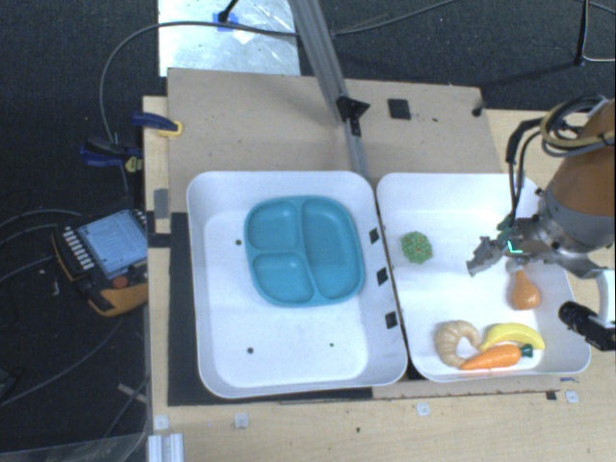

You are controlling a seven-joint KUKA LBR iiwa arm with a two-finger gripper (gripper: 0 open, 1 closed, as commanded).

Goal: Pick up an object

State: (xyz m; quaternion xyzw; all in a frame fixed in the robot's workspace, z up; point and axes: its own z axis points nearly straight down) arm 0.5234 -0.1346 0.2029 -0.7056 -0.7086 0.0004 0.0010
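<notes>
The right bin (443,200) holds a small green broccoli-like piece (416,247) near its left side. An orange pear-shaped item (525,292) lies towards its right. A tan croissant (455,340), a yellow banana (513,334) and an orange carrot (491,357) are bunched along the front edge. My gripper (493,252) hangs low over the right half of this bin. It is just up and left of the orange item and well right of the green piece. I see nothing held in it.
The left bin (217,306) carries a blue divided plate (305,250). A grey pole (327,56) slants across the back of the bench. Cables and a handheld device (106,258) lie on the floor to the left.
</notes>
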